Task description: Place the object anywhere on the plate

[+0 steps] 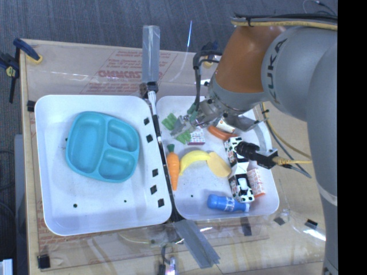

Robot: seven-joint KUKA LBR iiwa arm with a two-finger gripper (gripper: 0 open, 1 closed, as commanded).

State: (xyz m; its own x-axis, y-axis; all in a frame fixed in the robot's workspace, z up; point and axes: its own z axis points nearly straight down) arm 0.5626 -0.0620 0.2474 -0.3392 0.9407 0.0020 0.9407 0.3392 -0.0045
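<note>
Tool (192,119) low over the right white bin (269,202), above green leafy toy pieces (175,125); open or clenched, cannot tell. Probably reaching for one. Yellow plastic banana (195,158) just below. Blue sectioned plate (103,146) well left, awaiting an object.

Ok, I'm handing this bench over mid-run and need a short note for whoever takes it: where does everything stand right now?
Tool: low over the back of the right bin, among the green pieces; the view does not settle whether it holds anything.
Plate: blue, divided, in the left bin, nothing on it.
Right bin also holds a carrot, a banana, a blue bottle and a cow-patterned carton.
Done: nothing placed yet.
Left: pick one object, carry it across, set it on the plate.
</note>
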